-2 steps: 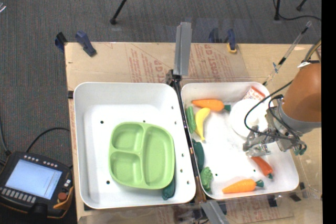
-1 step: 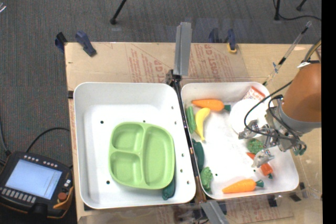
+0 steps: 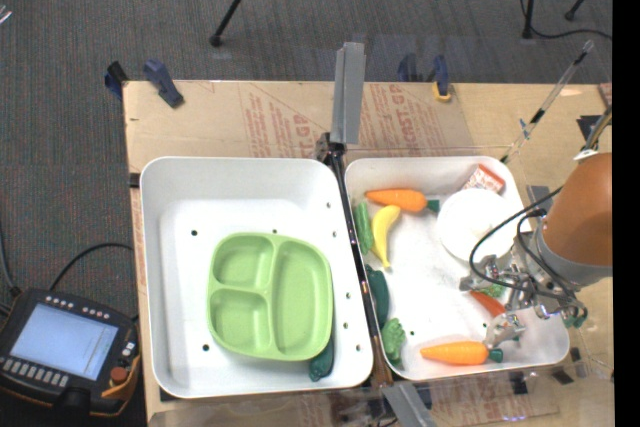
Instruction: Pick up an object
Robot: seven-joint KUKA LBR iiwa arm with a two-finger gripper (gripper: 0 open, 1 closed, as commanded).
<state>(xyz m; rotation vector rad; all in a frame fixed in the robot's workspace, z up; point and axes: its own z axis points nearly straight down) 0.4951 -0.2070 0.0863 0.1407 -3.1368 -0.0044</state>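
Observation:
My gripper (image 3: 505, 313) hangs low over the right side of the right bin (image 3: 430, 165), under the orange-banded wrist (image 3: 590, 215). A small red piece (image 3: 487, 302) lies right beside it on the left. Just below it lies an orange carrot (image 3: 458, 352) along the bin's front wall. A second carrot (image 3: 398, 200) and a yellow banana (image 3: 383, 230) lie at the bin's back left. A white round plate (image 3: 470, 223) sits behind the gripper, partly crossed by cables.
A red and white packet (image 3: 485, 179) lies in the right bin's back corner. Dark green vegetables (image 3: 380, 297) and a broccoli (image 3: 393, 338) line its left wall. The left bin (image 3: 170, 205) holds a green divided plate (image 3: 270, 295) with a dark green item (image 3: 320, 367) at its front.

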